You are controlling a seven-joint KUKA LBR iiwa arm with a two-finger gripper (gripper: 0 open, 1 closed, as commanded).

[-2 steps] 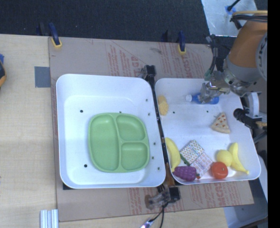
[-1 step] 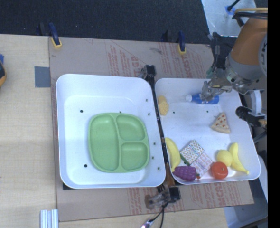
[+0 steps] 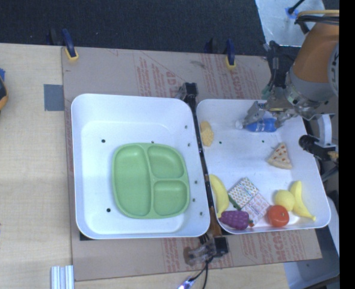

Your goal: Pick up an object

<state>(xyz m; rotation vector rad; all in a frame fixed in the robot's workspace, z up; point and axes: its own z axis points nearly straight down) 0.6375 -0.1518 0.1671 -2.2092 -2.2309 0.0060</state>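
Two white bins on a cardboard-covered bench, arm [image 3: 313,59] over the right one.
Gripper [image 3: 263,118] sits low at the right bin's [image 3: 250,155] far edge, fingers clamped on a blue object [image 3: 263,125]; green tray [image 3: 150,180] lies in the left bin [image 3: 93,137].

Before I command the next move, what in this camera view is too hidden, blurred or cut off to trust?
- Tool, camera view: small and blurred against the blue object; grip state unreadable.
- Blue object: too blurred and small to identify, partly covered by the tool.
- Grey and orange arm: cut off at the right.
- Purple grape-like bunch: overlaps the yellow banana and the patterned flat packet, hiding their edges.
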